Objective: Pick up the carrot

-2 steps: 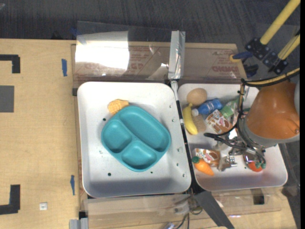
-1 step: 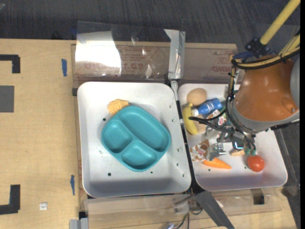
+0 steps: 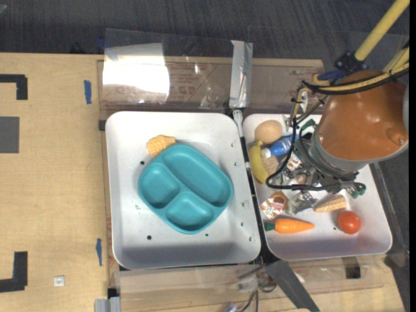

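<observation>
The carrot (image 3: 294, 225), orange with a green end, lies on the floor of the right bin (image 3: 374, 242) near its front wall. The arm's orange band (image 3: 361, 123) and grey wrist hang over the middle of that bin. Under the wrist, the gripper (image 3: 304, 190) reaches down among the toys just behind the carrot. Cables and the wrist hide its fingertips, so its state is unclear.
In the right bin lie a red tomato (image 3: 349, 221), a bread wedge (image 3: 330, 204), a banana (image 3: 259, 164), a beige egg-like ball (image 3: 268, 131) and a small patterned piece (image 3: 274, 205). The left bin (image 3: 123, 239) holds a teal divided plate (image 3: 185, 186) and a yellow corn piece (image 3: 160, 143).
</observation>
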Robot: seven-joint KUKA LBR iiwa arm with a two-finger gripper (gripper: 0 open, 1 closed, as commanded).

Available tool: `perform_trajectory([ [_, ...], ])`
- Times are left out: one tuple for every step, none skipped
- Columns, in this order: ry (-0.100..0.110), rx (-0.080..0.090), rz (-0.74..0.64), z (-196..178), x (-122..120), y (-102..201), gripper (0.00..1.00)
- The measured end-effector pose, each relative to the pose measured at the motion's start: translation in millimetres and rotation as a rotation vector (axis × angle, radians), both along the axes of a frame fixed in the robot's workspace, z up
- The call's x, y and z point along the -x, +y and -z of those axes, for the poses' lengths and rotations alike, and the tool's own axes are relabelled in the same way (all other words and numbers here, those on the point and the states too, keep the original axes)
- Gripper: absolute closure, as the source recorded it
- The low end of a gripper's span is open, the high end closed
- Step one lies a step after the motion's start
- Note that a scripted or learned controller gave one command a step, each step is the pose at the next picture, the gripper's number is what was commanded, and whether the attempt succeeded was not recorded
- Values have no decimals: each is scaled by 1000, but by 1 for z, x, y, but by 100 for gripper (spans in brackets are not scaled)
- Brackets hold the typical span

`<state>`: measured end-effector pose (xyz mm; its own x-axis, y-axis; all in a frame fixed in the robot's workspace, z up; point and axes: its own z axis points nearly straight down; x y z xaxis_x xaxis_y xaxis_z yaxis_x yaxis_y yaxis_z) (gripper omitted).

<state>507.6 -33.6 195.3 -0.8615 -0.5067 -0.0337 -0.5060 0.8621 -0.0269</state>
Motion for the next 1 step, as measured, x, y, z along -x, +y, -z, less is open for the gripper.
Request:
perform_trajectory([
  [36, -5, -126, -1, -54, -21, 100],
])
